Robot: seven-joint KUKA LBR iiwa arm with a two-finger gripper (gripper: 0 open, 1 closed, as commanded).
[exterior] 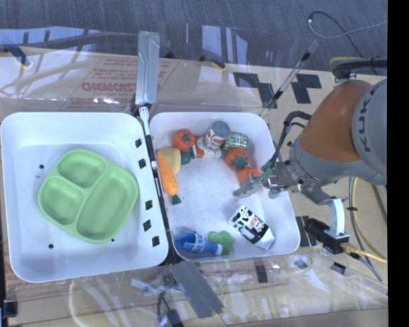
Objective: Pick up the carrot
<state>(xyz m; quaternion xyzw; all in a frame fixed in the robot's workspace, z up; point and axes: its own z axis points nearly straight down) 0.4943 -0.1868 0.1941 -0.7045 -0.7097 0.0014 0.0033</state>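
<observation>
Against the left wall of the right bin [281, 157], just beside the divider between the two bins, lies the carrot [167, 180]. It is well apart from the hand [259, 182], which hangs over the right side of the same bin, near a small orange toy [248, 176]. Whether the hand is apart or together cannot be told from this view. Nothing shows between its tips, so the task seems to be at the approach step, with the grasp not yet made. The carrot's long axis runs roughly up and down the view, leaning a little, with the narrow end and a dark green tip pointing toward the near edge of the bin. The next move likely calls for travelling left across the bin and turning the hand so it closes across the carrot's width, clear of the yellow piece [168, 159] touching its upper end.
</observation>
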